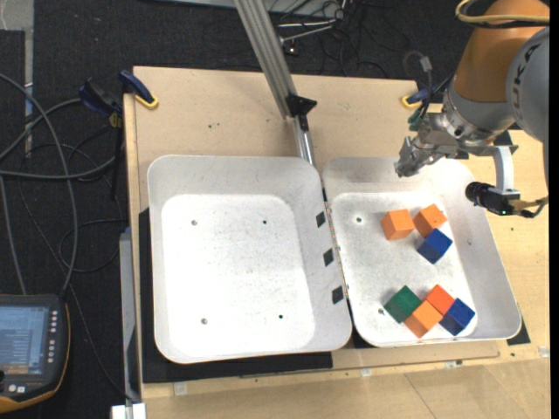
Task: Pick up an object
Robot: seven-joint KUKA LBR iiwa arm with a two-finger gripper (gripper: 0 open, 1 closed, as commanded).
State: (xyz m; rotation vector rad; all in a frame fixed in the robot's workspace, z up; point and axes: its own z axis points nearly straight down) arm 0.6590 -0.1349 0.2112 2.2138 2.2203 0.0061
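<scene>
The right bin (489,273) holds several small blocks. Toward its back lie two orange blocks (397,224) (429,218) with a blue block (434,246) touching the right-hand one. At its front sit a green block (403,304), two orange blocks (439,300) (423,319) and a blue block (457,316), packed close together. My gripper (409,166) hangs over the back edge of the right bin, above and behind the blocks, with nothing seen in it.
The left bin (166,234) lies beside the right one. A metal pole (271,51) slants down to the gap between the bins. Blue clamps (131,85) grip the board's back corners. A tablet (26,347) and cables lie at the left.
</scene>
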